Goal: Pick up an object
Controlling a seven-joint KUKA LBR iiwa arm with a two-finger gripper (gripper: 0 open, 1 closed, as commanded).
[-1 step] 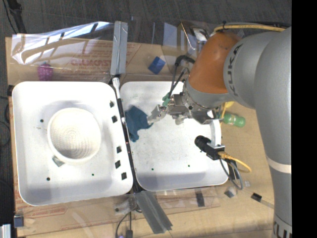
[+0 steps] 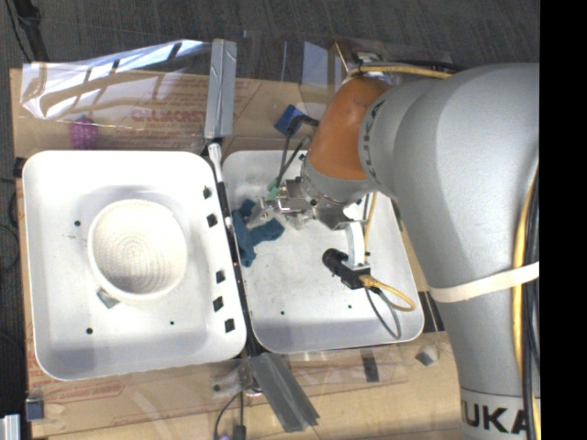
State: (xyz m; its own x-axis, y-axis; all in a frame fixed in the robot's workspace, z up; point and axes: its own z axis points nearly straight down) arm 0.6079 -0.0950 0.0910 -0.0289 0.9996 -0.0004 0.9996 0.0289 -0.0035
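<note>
Scanning from the near edge of the worktop (image 2: 138,388) outward. Nearest sits the front rim of the two white bins. The left bin (image 2: 55,337) carries a white ribbed bowl (image 2: 138,246), mouth up, and a small grey scrap (image 2: 107,298) just beside the bowl's near side. The right bin (image 2: 303,324) has a bare near half, with a black cable end (image 2: 344,269) and yellow lead hanging from the arm above its floor.

Farther in, the blue object (image 2: 255,235) lies in the right bin, close against the divider between the bins, a crumpled or irregular shape. Judged the likely target.

The end effector (image 2: 280,204) is low over the right bin, just beside the blue object's far upper edge, possibly touching it. Whether it is spread or closed cannot be told, and nothing can be seen held in it. The orange band (image 2: 339,140) and grey arm (image 2: 459,200) cover the bin's far right.

Risks, as judgement:
- Off-centre approach. The end effector looks set toward the object's edge, so a close may catch only a corner, which then slips on lift.
- Wall proximity. The object sits near the divider; one side of the tool may strike the rim or push the object against it rather than straddle it.
- Dangling cable could drag across the bin floor and nudge the object.
- A soft object may fold and pull free.

Beyond the bins: purple item (image 2: 84,134) and clear plastic sheet (image 2: 110,71) on the far worktop.
</note>
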